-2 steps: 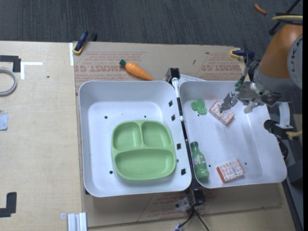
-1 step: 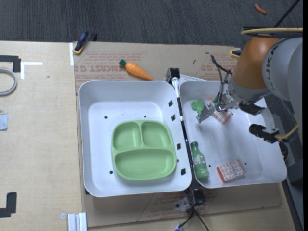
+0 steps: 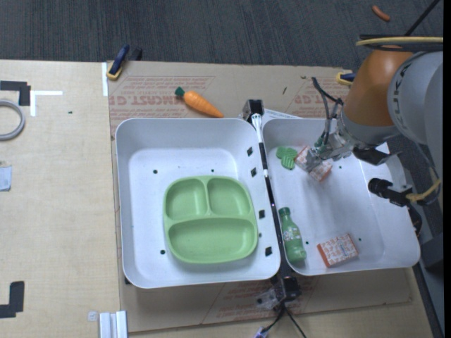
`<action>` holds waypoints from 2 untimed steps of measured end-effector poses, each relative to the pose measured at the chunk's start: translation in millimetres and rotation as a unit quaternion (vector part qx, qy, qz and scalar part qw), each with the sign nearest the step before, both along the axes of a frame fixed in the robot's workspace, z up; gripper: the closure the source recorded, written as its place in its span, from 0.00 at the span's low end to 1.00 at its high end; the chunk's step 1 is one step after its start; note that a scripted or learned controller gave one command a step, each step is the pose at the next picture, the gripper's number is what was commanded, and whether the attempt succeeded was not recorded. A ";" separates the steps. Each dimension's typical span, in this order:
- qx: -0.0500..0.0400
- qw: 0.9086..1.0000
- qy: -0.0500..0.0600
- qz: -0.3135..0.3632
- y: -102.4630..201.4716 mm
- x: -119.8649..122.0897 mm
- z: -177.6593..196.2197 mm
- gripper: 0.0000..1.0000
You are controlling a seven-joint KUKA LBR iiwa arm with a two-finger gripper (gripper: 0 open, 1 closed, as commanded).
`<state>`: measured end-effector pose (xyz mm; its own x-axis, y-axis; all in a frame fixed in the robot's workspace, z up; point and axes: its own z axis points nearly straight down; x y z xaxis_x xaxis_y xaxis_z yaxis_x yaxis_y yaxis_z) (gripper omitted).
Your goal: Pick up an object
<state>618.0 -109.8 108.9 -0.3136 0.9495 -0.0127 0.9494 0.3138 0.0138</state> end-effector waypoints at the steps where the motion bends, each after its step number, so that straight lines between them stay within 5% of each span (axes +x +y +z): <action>1: 0.000 1.000 0.000 0.000 -0.1 0.0 0.0 0.00; 2: 0.000 0.999 0.003 0.048 5.6 0.6 -10.4 0.00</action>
<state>618.5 -104.2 98.5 -0.4028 0.9152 -0.0109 0.9152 0.4029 0.0089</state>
